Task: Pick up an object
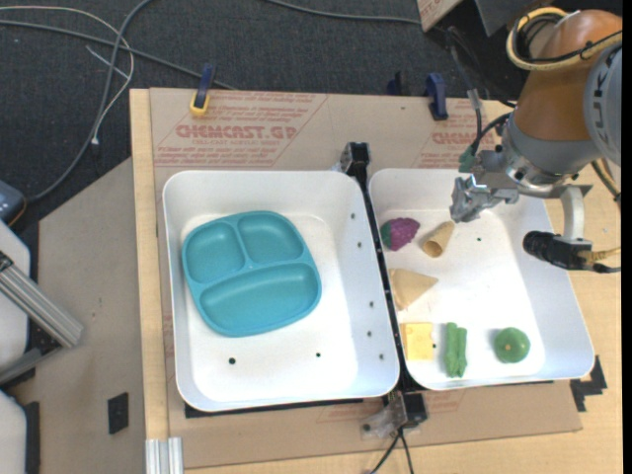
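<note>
My gripper point(466, 207) hangs over the back of the right bin point(553, 294), just above and right of a tan cone point(437, 237). A purple lumpy piece point(400, 232) lies left of the cone. A pale yellow wedge point(412, 284) sits near the bin's middle left. Along the front edge lie a yellow block point(418, 341), a green pod point(454, 349) and a round green piece point(512, 345). Nothing shows between the fingers.
The left bin point(188, 205) holds a teal divided plate point(253, 270). A black clamp point(355, 156) sits at the back between the bins. The arm's orange band point(563, 77) looms over the right bin's back right corner, with a black cable fitting point(555, 249) at the right wall.
</note>
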Robot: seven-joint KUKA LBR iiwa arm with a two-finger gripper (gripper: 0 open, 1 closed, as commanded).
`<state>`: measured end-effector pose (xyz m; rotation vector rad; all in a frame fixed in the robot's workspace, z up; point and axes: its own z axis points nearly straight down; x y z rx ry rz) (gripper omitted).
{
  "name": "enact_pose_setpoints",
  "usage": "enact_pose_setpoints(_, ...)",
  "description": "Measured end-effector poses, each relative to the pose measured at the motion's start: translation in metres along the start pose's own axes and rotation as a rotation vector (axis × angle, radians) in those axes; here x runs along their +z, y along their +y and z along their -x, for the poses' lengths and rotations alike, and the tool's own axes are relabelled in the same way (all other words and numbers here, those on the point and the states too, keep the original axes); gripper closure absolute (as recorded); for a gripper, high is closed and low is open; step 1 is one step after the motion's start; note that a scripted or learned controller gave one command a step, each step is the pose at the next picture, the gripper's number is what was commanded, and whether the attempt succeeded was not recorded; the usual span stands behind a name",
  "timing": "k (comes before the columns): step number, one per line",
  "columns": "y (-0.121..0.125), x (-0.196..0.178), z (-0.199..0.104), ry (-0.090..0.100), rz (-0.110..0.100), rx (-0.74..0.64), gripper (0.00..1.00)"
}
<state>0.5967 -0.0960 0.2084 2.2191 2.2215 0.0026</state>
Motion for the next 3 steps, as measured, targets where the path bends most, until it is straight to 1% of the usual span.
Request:
enact_pose_setpoints(1, -0.005, -0.014, -0.05, 0.003, 0.0, -0.004, 1.0)
enact_pose_setpoints(2, -0.011, -0.008, -0.111, 0.004, -0.005, -0.005, 1.0)
enact_pose_setpoints(3, -0.023, -0.002, -0.168, 0.004, -0.006, -0.005, 1.0)
